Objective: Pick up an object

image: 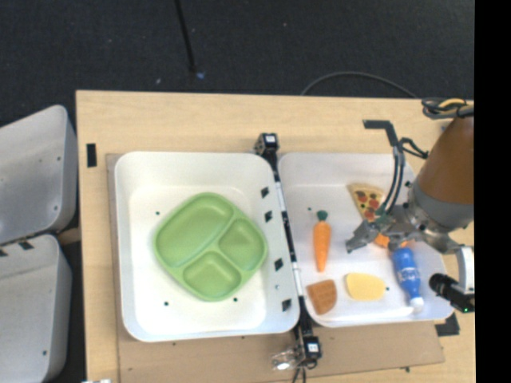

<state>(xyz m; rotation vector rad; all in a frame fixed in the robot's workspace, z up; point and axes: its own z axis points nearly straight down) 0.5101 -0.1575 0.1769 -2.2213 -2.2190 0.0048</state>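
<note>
The carrot (pixel 321 246) lies alone mid right bin (pixel 335 174), the claw (pixel 369 234) hovering just right of it — whether spread or closed I cannot tell. Best drop squarely over one item, clear of the bottle (pixel 407 275) and pizza slice (pixel 368 199) — then close.

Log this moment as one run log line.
gripper: over right bin, open | nothing held | nearest: orange item, blue bottle | carrot untouched

Grey arm (pixel 444 206), orange band, black cable
</note>
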